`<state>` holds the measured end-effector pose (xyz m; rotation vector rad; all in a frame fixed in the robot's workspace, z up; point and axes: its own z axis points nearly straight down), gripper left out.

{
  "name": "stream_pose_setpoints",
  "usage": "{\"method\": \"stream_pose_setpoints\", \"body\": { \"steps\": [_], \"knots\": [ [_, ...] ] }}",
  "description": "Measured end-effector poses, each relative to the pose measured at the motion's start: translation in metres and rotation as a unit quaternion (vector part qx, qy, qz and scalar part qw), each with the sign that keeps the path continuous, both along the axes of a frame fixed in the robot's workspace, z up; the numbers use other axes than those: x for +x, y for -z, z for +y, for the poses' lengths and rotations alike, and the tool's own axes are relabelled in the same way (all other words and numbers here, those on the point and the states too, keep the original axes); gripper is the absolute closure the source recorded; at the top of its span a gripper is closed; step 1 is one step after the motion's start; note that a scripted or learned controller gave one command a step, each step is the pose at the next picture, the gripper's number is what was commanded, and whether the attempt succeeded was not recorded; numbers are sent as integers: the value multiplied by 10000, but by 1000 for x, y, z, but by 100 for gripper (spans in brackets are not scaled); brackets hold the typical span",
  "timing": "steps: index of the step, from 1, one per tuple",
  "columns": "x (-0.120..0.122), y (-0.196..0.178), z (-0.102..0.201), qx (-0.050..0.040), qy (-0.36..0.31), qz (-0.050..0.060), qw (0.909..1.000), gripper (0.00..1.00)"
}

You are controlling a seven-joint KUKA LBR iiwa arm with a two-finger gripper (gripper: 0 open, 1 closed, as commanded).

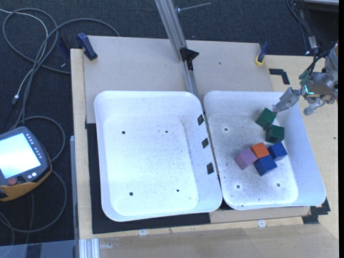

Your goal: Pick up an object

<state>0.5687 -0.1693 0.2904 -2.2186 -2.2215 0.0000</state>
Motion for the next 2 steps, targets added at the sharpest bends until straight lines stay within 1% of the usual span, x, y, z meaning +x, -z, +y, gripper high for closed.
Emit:
{"method": "stream_pose_setpoints", "body": {
  "steps": [1, 2],
  "knots": [
    [1, -11, 0, -4, -7, -20, 10000, 100],
    [1, -11, 0, -2, -5, -15, 10000, 0]
  ]
}}
